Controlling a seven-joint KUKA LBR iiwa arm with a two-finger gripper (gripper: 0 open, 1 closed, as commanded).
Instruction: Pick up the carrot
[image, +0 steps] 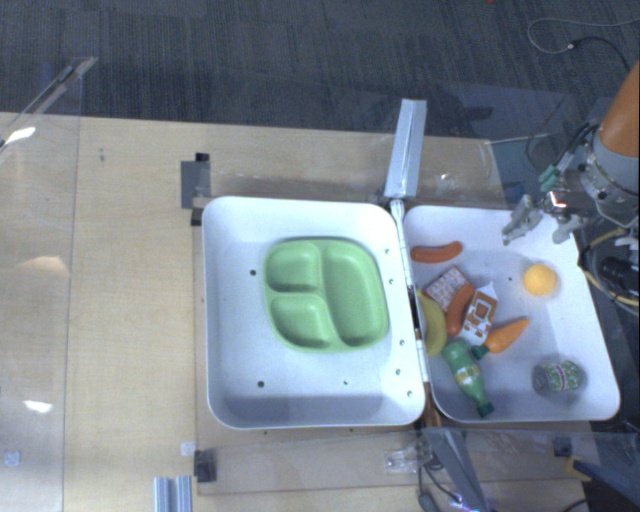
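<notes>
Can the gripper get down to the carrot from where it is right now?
Probably yes. The gripper hangs over the right bin's upper right part, and the carrot lies uncovered near the middle. A small carton touches its left end, which may crowd the fingers; the orange fruit sits apart.

Two bins sit side by side. Left bin holds a divided tray. Right bin holds a sausage far left, a carrot centrally, a bottle near left, a can near right.
</notes>
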